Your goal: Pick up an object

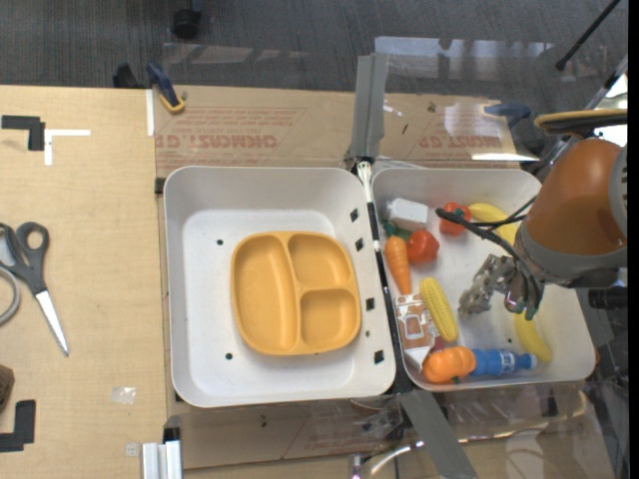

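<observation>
Grey metal two-finger gripper (487,292) hangs low inside the right-hand shallow white plastic bin (559,362), at the end of the grey arm with its orange band (579,213) reaching in from three o'clock. Whether it is clenched or released cannot be told from this angle, and nothing can be seen between its tips.

Just at nine o'clock of the gripper lies a small yellow toy corn cob (437,308), ridged and tilted, apart from the tool. At four o'clock lies a yellow toy banana (531,336), partly under the wrist. At six o'clock a blue plastic bottle (502,363) lies on its side, its end touching a round orange toy fruit (446,365). A red-and-white printed card (412,321) sits beside the corn.

Further toward ten o'clock are an orange toy carrot (398,263), a red toy tomato (423,245), a white block (407,211), a smaller red toy vegetable (454,218) and a second yellow banana (488,213).

At nine o'clock, the left white bin (190,297) holds a yellow three-compartment plastic plate (296,292). Grey-handled scissors (38,277) lie on the wooden bench (80,367) far left.
</observation>
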Available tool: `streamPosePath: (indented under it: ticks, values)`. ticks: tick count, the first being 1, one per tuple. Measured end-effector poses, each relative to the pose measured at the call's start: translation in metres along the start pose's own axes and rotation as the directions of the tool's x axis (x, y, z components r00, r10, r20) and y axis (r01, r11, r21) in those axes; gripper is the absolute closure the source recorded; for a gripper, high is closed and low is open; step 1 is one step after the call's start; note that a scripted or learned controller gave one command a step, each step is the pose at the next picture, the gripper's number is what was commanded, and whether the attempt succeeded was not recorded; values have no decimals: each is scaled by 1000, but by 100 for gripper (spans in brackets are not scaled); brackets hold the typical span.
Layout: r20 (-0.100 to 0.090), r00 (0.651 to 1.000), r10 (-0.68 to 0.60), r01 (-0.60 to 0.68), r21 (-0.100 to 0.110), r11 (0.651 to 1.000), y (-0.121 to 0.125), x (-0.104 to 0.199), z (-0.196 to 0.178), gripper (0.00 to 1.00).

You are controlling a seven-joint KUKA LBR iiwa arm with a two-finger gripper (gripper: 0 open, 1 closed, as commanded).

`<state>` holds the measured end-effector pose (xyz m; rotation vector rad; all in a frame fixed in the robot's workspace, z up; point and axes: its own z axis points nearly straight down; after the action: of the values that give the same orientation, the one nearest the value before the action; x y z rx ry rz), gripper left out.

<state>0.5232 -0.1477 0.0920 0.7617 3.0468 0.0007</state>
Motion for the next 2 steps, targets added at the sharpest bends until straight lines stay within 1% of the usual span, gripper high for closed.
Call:
streamPosePath:
  ticks: [1, 2]
  values:
    - [4, 893, -451, 451, 1, 893, -43, -61, -118, 100]
    - [4, 893, -450, 450, 1, 893, -43, -61, -118, 0]
